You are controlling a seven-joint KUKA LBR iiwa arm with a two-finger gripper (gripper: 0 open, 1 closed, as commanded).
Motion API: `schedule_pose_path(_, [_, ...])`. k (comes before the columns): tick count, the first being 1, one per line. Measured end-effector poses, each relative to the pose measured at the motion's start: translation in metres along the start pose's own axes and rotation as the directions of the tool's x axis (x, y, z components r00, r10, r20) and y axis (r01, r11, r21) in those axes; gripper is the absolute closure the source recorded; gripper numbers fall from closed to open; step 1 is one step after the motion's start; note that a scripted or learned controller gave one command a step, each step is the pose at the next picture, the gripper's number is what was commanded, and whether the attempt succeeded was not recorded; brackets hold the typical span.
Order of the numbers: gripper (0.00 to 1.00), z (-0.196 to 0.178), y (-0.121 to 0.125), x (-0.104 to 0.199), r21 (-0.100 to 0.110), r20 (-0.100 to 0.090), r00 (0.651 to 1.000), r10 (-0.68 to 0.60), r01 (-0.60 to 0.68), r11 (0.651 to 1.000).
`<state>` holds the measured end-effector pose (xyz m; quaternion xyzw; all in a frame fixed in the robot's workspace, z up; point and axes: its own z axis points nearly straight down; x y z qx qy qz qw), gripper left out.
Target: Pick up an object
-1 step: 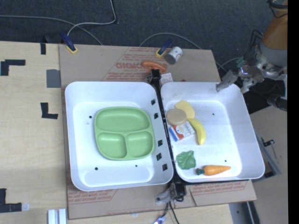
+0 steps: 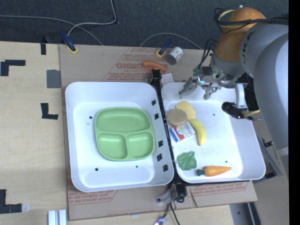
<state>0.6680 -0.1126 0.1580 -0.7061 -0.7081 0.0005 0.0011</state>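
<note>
The toys lie in the right bin (image 2: 243,149). A yellow banana (image 2: 199,132) sits near its middle. Touching the banana's upper left are a small flat card (image 2: 182,132) and a tan round thing (image 2: 177,116), and a pale yellow lump (image 2: 186,108) is just above that. It is hard to tell what the lump and the round thing are. A green leafy toy (image 2: 186,160) and an orange carrot (image 2: 214,170) lie below the banana, near the bin's front wall.

The claw (image 2: 197,89) hangs above the lump, at the bin's far edge. Its two fingers are spread wide with nothing between them. The big grey arm (image 2: 267,55) is cut off at the picture's side.

The left bin (image 2: 79,125) holds a green tray (image 2: 124,132). Both bins rest on brown cardboard on the desk (image 2: 28,139). The right half of the right bin has lots of bare white floor.
</note>
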Motion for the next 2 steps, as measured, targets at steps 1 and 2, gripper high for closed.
schedule_pose_path(1, [0.0, 0.073, 0.001, 0.017, -0.003, 0.002, 1.0, 0.001, -0.001, 1.0])
schedule_pose_path(2, [1.0, 0.063, 0.001, 0.017, -0.003, 0.003, 1.0, 0.0, 0.0, 1.0])
